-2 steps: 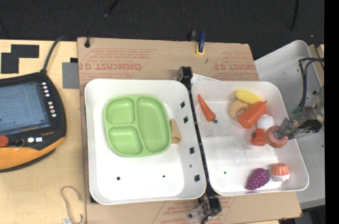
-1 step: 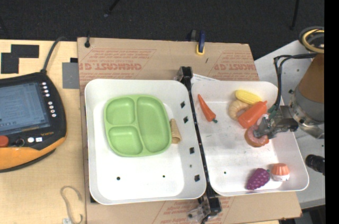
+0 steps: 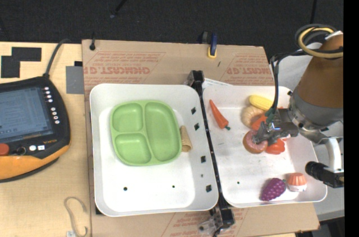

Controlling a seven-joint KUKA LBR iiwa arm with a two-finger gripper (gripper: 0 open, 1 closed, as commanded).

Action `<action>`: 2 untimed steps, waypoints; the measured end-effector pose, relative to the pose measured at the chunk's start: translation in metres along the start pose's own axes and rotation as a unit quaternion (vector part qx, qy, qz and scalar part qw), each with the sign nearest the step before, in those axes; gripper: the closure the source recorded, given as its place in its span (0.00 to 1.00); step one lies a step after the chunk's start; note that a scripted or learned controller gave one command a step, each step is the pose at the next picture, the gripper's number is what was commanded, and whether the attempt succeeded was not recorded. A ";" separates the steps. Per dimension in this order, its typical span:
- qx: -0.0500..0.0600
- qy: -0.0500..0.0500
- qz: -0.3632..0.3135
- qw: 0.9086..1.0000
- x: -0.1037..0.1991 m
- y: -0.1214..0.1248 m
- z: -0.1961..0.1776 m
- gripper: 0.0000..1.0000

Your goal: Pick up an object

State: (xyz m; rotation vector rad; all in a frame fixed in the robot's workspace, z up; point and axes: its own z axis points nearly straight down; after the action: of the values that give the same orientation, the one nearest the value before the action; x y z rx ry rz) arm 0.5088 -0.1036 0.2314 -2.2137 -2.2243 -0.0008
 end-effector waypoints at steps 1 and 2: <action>0.001 0.000 0.001 1.000 0.043 -0.001 0.006 1.00; 0.002 0.000 0.001 1.000 0.095 -0.007 0.010 1.00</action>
State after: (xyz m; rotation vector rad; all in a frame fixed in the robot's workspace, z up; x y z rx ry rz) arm 0.5014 -0.0085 0.2214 -2.2136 -2.2214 0.0034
